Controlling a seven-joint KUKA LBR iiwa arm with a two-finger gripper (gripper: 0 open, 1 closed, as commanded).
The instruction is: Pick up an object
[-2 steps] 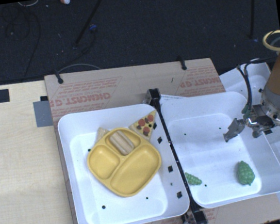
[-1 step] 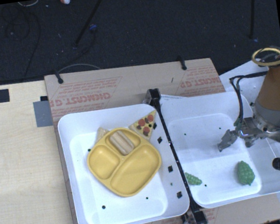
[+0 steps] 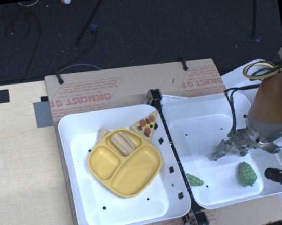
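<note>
Two white bins sit side by side. The left bin (image 3: 87, 206) holds a yellow divided plate (image 3: 125, 164) with a pizza slice (image 3: 145, 125) at its one o'clock. In the right bin (image 3: 204, 113), the gripper (image 3: 225, 149) hovers low; whether it is clenched cannot be told. A large green piece (image 3: 247, 173) lies at its four o'clock, a smaller green piece (image 3: 194, 180) at its seven o'clock.

A single fixed camera hangs above the desk (image 3: 18, 169) and looks down at a slant, from far enough back to take in both white bins: the left bin (image 3: 87, 206) sits centre-frame, the right bin (image 3: 204, 110) toward 3 o'clock. Dark floor (image 3: 132, 21) lies at 12 o'clock, and the arm (image 3: 274, 105) enters from 3 o'clock.
</note>
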